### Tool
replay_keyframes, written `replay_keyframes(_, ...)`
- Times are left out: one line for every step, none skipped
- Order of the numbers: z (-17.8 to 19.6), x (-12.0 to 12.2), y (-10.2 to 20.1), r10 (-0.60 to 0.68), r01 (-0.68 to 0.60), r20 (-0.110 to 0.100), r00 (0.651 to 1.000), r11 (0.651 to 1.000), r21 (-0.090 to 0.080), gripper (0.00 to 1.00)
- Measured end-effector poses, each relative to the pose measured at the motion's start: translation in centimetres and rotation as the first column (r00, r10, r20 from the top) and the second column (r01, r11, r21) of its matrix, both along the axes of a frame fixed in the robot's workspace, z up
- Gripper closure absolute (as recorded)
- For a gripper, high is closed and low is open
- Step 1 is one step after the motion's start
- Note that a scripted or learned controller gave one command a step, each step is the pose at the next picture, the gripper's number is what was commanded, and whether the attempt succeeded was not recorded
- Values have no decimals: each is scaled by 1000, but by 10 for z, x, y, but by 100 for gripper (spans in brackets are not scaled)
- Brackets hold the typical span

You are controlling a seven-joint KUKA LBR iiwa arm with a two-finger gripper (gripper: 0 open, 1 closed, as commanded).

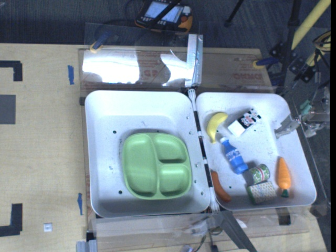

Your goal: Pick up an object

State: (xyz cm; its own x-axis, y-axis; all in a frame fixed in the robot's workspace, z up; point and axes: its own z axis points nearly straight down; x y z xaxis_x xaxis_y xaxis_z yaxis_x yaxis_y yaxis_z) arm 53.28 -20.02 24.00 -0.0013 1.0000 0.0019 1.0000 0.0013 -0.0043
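Right bin (294,156) holds yellow banana (215,125), blue bottle (234,156), green can (259,174), orange carrot (283,175), black-white box (245,122); labels unreadable. Green 3-compartment tray (156,165) sits in left bin (102,140). Gripper (307,121) at right bin's right rim, state cannot tell.

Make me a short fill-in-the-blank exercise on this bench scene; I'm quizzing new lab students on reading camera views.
1. The green divided tray lies in the ____ bin.
2. The blue bottle lies just below the ____ banana.
3. The carrot near the right bin's right wall is coloured ____.

Missing words: left; yellow; orange.
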Motion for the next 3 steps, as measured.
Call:
replay_keyframes(-144,-45,-7,17,-17,-2,1000,1000,12,0)
replay_keyframes(-136,-45,-10,13,-13,-1,1000,1000,6,100)
replay_keyframes(-153,-36,-21,-112,111,6,994,994,5,100)
